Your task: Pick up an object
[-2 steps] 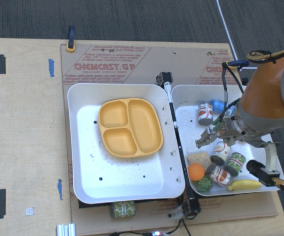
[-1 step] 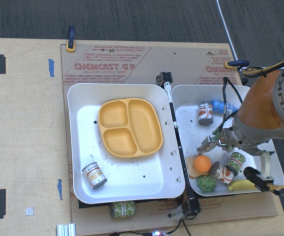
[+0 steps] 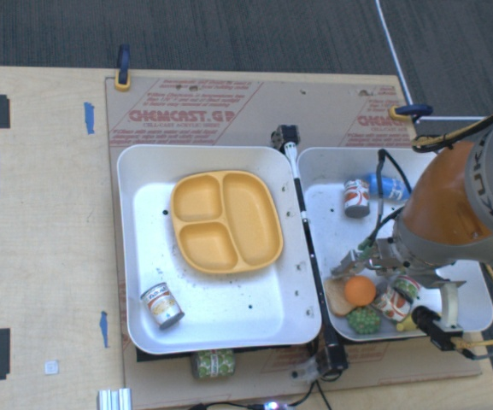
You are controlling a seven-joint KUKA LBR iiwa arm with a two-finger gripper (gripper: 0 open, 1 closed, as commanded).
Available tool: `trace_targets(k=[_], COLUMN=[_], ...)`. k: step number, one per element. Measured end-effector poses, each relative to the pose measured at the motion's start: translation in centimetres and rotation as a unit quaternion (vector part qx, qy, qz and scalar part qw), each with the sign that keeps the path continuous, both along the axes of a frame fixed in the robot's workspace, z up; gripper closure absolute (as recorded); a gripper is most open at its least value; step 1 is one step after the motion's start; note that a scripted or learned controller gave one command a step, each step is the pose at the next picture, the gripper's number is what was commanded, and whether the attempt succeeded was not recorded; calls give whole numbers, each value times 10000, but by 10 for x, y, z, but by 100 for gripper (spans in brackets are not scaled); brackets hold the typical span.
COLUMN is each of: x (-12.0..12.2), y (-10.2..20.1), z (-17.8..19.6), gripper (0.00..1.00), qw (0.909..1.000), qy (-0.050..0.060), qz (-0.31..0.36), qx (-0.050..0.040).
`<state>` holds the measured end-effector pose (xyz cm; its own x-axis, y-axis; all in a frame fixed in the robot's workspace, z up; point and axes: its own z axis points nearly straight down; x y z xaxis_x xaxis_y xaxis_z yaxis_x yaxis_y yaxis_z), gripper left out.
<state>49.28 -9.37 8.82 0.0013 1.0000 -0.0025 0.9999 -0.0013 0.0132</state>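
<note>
Pincer [image 3: 367, 263] sits low in the right bin [image 3: 477, 319], near its front-left corner, over a tight cluster: orange ball [image 3: 360, 290], green bumpy item [image 3: 365, 320], a small can [image 3: 396, 301]. Can't tell if the pincer is apart or together; the wrist hides most of it. Risk: crowding, so it may nudge the ball, which likely rolls, or catch two items and drop both. Another can [image 3: 356, 198] stands clear near the bin's back-left corner.
</note>
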Motion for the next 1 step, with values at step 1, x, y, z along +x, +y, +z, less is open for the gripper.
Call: trace_targets(k=[1], x=[2], y=[1], z=[11], gripper=[100], qw=[10000], qy=[-21], qz=[7], qx=[3])
